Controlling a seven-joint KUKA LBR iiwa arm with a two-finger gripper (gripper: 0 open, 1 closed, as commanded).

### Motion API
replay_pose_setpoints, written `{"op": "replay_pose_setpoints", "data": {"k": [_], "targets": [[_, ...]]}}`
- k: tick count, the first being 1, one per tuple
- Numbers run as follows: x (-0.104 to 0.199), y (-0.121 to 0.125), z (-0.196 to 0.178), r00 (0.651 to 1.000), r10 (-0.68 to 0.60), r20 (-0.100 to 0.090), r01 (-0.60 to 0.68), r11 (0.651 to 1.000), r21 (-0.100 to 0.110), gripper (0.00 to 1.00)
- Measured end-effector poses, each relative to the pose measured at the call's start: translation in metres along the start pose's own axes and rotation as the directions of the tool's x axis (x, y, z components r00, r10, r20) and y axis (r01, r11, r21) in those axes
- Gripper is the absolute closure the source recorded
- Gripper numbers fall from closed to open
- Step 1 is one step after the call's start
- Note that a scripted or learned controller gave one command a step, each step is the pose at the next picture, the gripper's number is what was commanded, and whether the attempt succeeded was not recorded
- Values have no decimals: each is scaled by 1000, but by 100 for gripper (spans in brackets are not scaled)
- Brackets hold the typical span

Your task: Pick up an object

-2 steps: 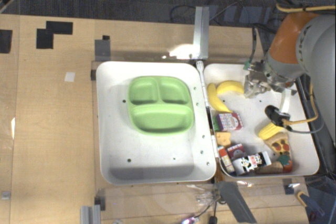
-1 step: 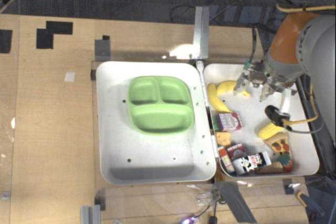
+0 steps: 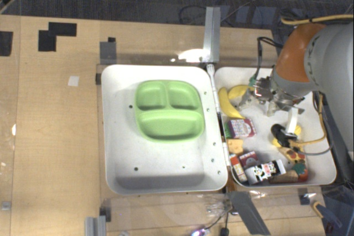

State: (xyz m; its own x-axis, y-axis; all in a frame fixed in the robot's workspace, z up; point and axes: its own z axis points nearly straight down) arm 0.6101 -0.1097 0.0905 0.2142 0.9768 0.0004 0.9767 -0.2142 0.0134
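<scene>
Banana (image 3: 229,101) in right bin (image 3: 332,174); pincer (image 3: 275,103) just beside.

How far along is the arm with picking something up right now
Done: the arm has reached into the right bin, its gripper low near the banana. In hand: nothing visibly between its fingers. Left: the banana, the purple packet and the other items along the bin's near edge all lie in the bin, so a grasp and lift remain. The green tray sits in the left bin.
</scene>
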Motion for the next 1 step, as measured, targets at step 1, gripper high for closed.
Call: {"op": "replay_pose_setpoints", "data": {"k": [1], "targets": [[8,45,1,994,109,5,-109,993,50,0]]}}
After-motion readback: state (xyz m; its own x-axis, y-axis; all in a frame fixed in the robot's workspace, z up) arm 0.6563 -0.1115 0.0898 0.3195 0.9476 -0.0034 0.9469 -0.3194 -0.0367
